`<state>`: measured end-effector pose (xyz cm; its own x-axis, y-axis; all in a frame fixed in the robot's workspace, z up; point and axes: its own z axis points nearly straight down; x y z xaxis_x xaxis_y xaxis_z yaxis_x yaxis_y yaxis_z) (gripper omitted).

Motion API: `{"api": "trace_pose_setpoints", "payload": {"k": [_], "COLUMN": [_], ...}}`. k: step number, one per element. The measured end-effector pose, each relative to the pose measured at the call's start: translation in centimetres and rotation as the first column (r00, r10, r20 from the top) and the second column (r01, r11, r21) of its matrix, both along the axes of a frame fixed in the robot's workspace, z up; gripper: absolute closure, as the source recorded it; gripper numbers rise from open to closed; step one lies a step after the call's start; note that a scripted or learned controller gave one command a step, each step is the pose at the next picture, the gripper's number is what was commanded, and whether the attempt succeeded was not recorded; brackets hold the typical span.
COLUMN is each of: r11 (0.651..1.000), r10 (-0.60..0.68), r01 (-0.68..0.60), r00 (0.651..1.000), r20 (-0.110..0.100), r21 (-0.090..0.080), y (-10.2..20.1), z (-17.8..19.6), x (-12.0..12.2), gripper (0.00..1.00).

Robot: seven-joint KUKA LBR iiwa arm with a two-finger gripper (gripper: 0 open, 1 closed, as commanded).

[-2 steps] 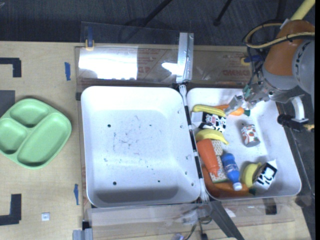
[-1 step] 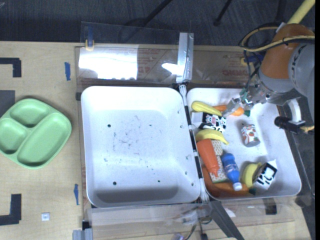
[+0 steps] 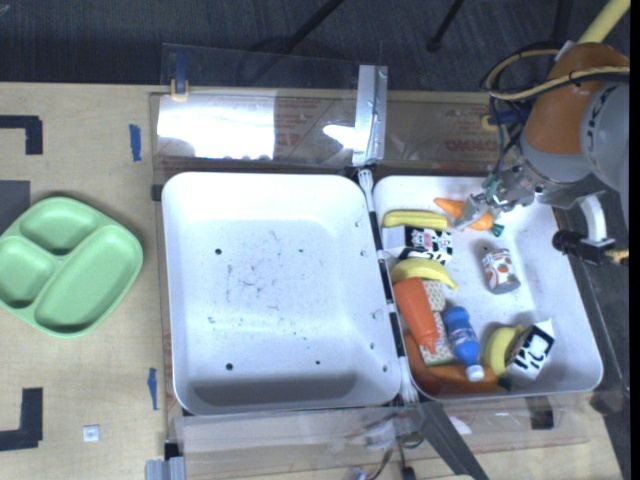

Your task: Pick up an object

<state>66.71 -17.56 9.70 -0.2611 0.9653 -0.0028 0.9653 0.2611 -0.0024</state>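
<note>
Orange carrot (image 3: 452, 208) is seen at the hand (image 3: 487, 206), which is lowered over the back of the right bin (image 3: 580, 313); whether the carrot is gripped, or how far the hand is parted, cannot be told. A second orange piece (image 3: 483, 223) is noted just below the hand, a banana (image 3: 414, 219) just left of the carrot, a small can (image 3: 499, 269) nearer the front, and a blue bottle (image 3: 462, 338) and a second banana (image 3: 498, 347) well apart toward the front edge. The grey arm (image 3: 585, 133) is brought in from the upper right with its orange band (image 3: 560, 118) above the wrist, while the left bin (image 3: 270, 288) and a green divided plate (image 3: 66, 265) are recorded on the wooden worktop (image 3: 80, 118).
</note>
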Motion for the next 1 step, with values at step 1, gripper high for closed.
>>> {"api": "trace_pose_setpoints", "payload": {"k": [1], "r11": [0.996], "r10": [-0.094], "r01": [0.094], "r00": [0.996], "r20": [0.005], "r21": [0.002], "y": [2.41], "z": [9.72], "x": [0.08], "gripper": [1.00]}}
